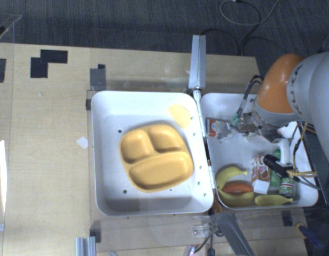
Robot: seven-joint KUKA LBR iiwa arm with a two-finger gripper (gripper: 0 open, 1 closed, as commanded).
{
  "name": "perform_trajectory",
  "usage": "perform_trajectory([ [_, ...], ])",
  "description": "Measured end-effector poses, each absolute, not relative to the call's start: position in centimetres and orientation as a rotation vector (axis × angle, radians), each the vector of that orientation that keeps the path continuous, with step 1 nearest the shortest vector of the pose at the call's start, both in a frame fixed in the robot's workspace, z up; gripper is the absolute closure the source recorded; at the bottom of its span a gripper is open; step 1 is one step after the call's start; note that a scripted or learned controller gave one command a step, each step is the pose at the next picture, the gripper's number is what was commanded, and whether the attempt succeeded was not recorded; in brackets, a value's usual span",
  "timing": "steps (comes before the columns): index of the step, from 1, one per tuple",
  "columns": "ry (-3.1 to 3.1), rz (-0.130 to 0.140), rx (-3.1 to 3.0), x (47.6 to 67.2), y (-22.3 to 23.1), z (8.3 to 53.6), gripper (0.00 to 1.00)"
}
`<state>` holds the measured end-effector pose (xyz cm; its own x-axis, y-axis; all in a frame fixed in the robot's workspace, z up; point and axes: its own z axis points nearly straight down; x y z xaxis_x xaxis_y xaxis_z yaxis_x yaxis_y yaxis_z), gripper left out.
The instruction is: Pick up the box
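A small red and white box (pixel 211 127) lies against the left wall of the right bin (pixel 228 103), partly hidden by the divider. My gripper (pixel 227 129) hangs low in the right bin, just to the right of this box and very close to it. I cannot tell whether it touches the box. The grey arm with its orange band (pixel 276 89) comes in from the right above the bin's back half.
Yellow bananas (pixel 235 176) with a red item (pixel 239 187) lie at the right bin's front. Beside them are a brown and white packet (pixel 260 170) and a green can (pixel 286 188). The left bin (pixel 108 196) holds a yellow compartment tray (pixel 155 156).
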<state>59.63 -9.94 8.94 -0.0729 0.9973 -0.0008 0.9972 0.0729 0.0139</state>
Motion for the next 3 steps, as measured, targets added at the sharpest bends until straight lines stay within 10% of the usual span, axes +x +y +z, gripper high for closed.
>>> perform_trajectory([
  [1,2.313,0.009,2.116,66.4,-8.4,8.8,0.0],
  [2,2.319,0.014,2.101,66.6,-8.2,10.1,1.0],
  [3,2.369,0.009,2.053,67.1,-6.3,18.8,1.0],
])
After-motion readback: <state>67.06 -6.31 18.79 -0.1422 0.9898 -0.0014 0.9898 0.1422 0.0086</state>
